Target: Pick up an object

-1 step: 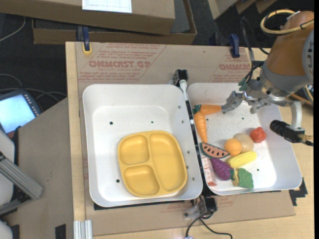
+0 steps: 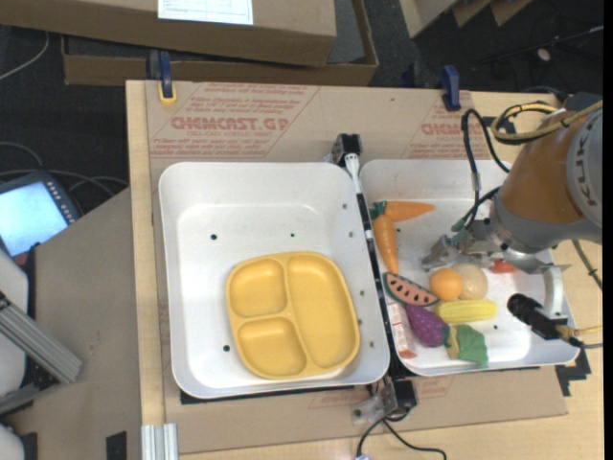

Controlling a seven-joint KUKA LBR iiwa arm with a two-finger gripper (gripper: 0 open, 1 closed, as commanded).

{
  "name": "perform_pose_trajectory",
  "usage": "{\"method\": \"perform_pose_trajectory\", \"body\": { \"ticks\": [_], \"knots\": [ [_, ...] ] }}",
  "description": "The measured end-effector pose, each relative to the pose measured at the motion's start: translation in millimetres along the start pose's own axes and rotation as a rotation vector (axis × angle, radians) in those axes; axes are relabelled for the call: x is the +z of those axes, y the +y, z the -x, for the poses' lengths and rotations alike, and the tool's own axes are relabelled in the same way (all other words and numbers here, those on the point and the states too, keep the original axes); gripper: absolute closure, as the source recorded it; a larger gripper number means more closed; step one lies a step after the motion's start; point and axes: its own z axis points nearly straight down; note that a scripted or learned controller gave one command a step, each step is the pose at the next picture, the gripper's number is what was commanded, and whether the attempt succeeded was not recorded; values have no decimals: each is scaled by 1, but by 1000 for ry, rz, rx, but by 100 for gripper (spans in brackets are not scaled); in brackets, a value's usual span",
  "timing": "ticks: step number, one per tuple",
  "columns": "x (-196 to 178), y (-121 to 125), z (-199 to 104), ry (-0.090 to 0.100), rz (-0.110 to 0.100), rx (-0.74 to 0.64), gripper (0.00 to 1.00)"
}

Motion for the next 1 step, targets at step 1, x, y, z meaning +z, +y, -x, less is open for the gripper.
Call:
{"method": "perform_pose_trajectory", "body": {
  "ticks": [1],
  "knots": [
    [-1, -43, -43, 4, -12, -2, 0]
  ]
}}
